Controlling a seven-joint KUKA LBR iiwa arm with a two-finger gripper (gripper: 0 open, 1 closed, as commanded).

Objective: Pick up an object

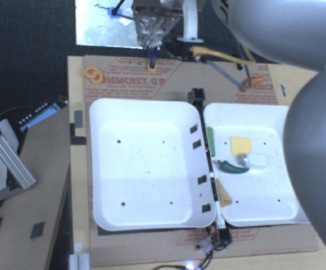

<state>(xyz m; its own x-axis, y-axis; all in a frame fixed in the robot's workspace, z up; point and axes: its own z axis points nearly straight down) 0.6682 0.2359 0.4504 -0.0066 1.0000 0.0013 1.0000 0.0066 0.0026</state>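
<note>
My gripper (152,41) hangs high at the back, above the far edge of the cardboard and behind the left bin (104,151). A small yellow and dark piece (152,64) shows just below its tip; whether it is held or lies on the cardboard is unclear. In the right bin (264,215) lie a yellow block (241,145), a green stick (211,141) along the left wall, a dark green curved piece (231,167), a clear whitish item (255,161) and a tan cone (223,193). The grey arm (315,151) covers the bin's right part.
An orange ring (93,75) lies on the cardboard (135,80) behind the left bin. An orange-tipped tool (252,82) and a yellow cable (219,54) sit at the back right. A metal frame (3,151) stands at the left.
</note>
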